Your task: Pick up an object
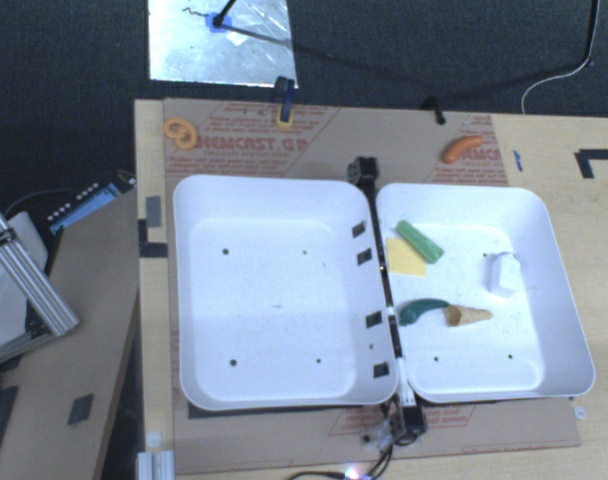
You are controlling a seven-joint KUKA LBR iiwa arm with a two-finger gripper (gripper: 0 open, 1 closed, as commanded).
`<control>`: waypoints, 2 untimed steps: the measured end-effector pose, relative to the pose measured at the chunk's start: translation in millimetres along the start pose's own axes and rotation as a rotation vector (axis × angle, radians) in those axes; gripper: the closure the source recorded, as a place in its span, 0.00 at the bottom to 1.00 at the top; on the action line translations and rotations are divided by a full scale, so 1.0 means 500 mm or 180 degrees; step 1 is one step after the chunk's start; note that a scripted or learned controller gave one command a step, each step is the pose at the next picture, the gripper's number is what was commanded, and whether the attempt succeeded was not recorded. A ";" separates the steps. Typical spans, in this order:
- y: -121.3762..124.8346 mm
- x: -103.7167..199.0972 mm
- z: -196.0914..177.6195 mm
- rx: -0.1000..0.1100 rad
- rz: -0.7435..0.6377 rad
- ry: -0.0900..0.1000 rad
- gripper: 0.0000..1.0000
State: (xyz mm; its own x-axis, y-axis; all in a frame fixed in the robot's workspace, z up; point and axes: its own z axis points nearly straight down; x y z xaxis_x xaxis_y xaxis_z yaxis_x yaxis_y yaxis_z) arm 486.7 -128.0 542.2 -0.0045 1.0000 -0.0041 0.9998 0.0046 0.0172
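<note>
- We read red printing on the brown cardboard sheet (404,128) under the bins; along its far edge it looks like "HEMCAST", with further characters too blurred for us to make out.
- We count two shallow white plastic bins: the left bin (199,203) and the right bin (544,218), touching along their inner rims.
- We count five objects in the right bin: a green cylindrical stick (420,240) lying partly on a flat yellow wedge (405,258) near the inner rim, a small white block (501,273) towards the right rim, and near the middle a dark teal curved piece (421,311) just beside a tan cone (468,316).
- On the cardboard's far edge we see one orange pretzel-shaped ring (181,133) at the left corner, one orange sausage shape (462,149), and one yellow and blue clamp (284,102).
- We cannot tell the arm's pose or the state of the claw.
</note>
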 end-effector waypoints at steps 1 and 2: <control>-0.003 -0.166 0.015 0.0041 0.0032 0.0001 1.00; -0.001 -0.157 0.014 0.0043 0.0002 0.0006 1.00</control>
State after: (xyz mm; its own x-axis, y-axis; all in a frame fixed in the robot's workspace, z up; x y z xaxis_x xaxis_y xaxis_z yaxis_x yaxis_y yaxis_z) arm 486.6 -206.4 535.4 -0.0040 1.0000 -0.0022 1.0000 0.0040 0.0037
